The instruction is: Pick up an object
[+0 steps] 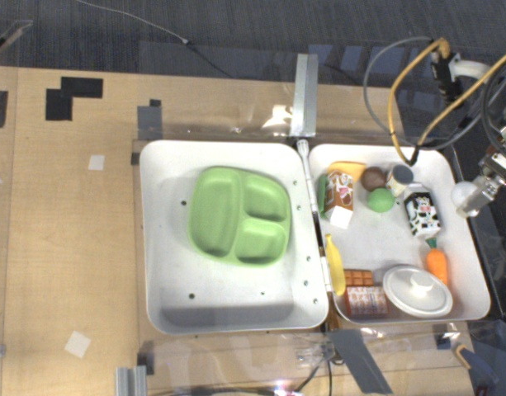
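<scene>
A green divided tray (pixel 238 214) lies alone in the left bin (pixel 166 304) on the tabletop (pixel 63 246), leaving open floor around it. The right bin (pixel 475 295) crowds the candidates for picking: a small carton (pixel 338 195), a green ball (pixel 381 200), a cow-patterned block (pixel 421 213), a carrot (pixel 437 264) and a white lidded bowl (pixel 416 291). The hand (pixel 484 190) hangs at that bin's right rim, near the carrot side; whether it is released or clenched cannot be told, and nothing shows in it.
</scene>
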`<state>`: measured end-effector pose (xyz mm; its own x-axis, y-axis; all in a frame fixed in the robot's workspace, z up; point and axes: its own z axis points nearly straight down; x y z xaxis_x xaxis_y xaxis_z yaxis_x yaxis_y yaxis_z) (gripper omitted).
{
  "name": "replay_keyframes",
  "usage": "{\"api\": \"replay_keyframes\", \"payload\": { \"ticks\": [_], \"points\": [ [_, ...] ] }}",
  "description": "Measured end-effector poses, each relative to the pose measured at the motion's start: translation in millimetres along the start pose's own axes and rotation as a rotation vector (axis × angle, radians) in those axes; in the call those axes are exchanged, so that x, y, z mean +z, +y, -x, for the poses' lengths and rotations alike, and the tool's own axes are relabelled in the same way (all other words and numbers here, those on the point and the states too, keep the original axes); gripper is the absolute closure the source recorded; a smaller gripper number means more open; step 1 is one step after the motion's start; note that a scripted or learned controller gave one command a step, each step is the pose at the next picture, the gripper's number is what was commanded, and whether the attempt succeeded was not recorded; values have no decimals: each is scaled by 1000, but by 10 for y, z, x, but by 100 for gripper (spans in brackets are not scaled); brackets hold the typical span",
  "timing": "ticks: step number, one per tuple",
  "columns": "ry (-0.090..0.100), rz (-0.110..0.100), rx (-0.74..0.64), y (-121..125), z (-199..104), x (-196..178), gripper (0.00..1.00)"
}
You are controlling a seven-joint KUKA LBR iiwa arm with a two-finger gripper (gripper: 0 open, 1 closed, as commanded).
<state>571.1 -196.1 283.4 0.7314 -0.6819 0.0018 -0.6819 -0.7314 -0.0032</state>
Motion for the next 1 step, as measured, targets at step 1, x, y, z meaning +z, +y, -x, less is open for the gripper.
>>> {"api": "replay_keyframes", "payload": {
  "ticks": [1],
  "points": [
    [2, 1, -485, -177, -211, 31, 100]
  ]
}}
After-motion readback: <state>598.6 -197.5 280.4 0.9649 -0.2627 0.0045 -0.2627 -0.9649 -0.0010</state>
